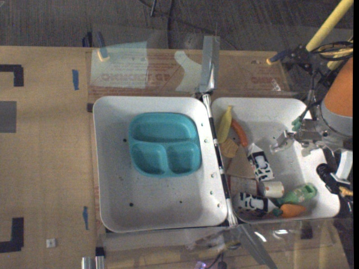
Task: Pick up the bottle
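Note:
The bottle (300, 194) is green and lies on its side near the front right corner of the right bin (263, 106). It touches an orange carrot-like toy (292, 210) in front of it and sits next to a small can (274, 189). My gripper (288, 134) hovers over the right half of that bin, behind the bottle and well apart from it. Its two fingers stand apart, open, with nothing between them.
A yellow banana (225, 124), a red-orange chili (240, 133), cardboard scraps (238, 164) and black-and-white items (259, 165) crowd the right bin's left and front. The left bin (112, 167) holds a teal divided plate (165, 144). A metal divider (216, 150) separates the bins.

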`<state>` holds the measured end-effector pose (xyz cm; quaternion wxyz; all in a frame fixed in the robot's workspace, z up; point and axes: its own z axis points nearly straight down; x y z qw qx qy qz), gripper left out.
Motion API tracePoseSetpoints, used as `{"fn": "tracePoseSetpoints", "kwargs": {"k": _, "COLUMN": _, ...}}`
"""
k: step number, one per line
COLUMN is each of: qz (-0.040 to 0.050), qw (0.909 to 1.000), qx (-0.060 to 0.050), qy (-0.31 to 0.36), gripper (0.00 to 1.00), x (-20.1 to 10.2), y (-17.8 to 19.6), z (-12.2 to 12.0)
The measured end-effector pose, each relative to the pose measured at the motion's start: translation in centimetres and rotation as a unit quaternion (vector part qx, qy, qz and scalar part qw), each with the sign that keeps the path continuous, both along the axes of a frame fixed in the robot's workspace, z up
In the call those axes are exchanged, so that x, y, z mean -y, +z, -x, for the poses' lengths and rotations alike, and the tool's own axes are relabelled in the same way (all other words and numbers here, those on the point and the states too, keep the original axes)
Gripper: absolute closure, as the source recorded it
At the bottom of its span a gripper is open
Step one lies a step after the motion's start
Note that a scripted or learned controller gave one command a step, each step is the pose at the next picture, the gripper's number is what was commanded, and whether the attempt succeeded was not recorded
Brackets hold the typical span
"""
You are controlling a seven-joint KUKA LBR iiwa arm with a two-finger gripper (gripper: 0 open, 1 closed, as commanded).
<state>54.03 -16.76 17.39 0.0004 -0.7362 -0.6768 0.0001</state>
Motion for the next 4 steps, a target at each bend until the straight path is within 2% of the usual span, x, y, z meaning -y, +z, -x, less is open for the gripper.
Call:
{"fn": "tracePoseSetpoints", "kwargs": {"k": 1, "qz": 0.0012, "qw": 0.9907, "qx": 0.003, "qy": 0.136, "gripper": 0.00, "x": -4.8, "y": 4.6, "z": -2.4}}
{"fn": "tracePoseSetpoints", "kwargs": {"k": 2, "qz": 0.0036, "qw": 0.9940, "qx": 0.014, "qy": 0.108, "gripper": 0.00, "x": 0.2, "y": -6.1, "z": -2.1}}
{"fn": "tracePoseSetpoints", "kwargs": {"k": 3, "qz": 0.0034, "qw": 0.9934, "qx": 0.022, "qy": 0.112, "gripper": 0.00, "x": 3.7, "y": -6.7, "z": -1.2}}
{"fn": "tracePoseSetpoints", "kwargs": {"k": 4, "qz": 0.0009, "qw": 0.9757, "qx": 0.002, "qy": 0.219, "gripper": 0.00, "x": 1.1, "y": -3.7, "z": 1.6}}
